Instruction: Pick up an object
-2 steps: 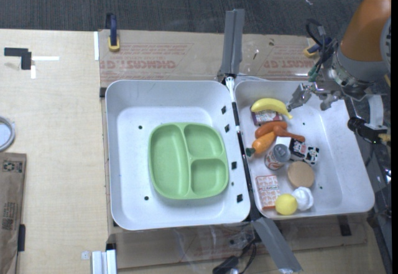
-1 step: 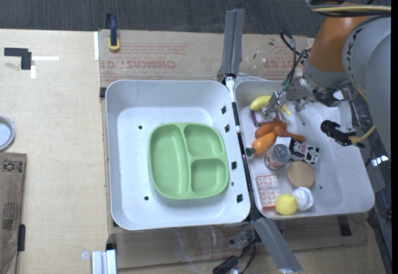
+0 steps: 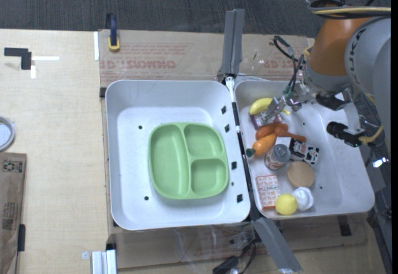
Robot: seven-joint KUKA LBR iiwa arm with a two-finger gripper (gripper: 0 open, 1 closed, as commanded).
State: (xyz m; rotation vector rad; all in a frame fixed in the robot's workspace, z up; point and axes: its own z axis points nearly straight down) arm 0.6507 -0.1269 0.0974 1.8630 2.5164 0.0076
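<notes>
2 white bins sit side by side across the middle of the frame. The left bin [image 3: 124,142] holds a green divided plate [image 3: 188,160] with 3 compartments, lying flat near its center. The right bin [image 3: 348,173] holds a cluster of small things along its left half. Near its upper left lies a yellow banana [image 3: 260,105]. Just below that are 2 orange carrots [image 3: 268,137], one above the other, the lower one with a green tip pointing toward the divider between the bins. Below the carrots stands a small can [image 3: 278,155] with a grey lid, and beside it to the right is a black-and-white packet [image 3: 306,152]. A tan round disc [image 3: 301,174] lies below the can. At the lower left of this bin a red-and-white card [image 3: 267,189] lies flat, with a yellow lemon [image 3: 286,204] just beside it and a white crumpled object [image 3: 304,197] touching the lemon on the right.

The grey arm with its orange band [image 3: 333,49] comes in from the upper right. Its gripper [image 3: 284,104] hangs low over the upper left of the right bin, just beside the banana and above the carrots. Whether it is open or closed, I cannot tell.
</notes>
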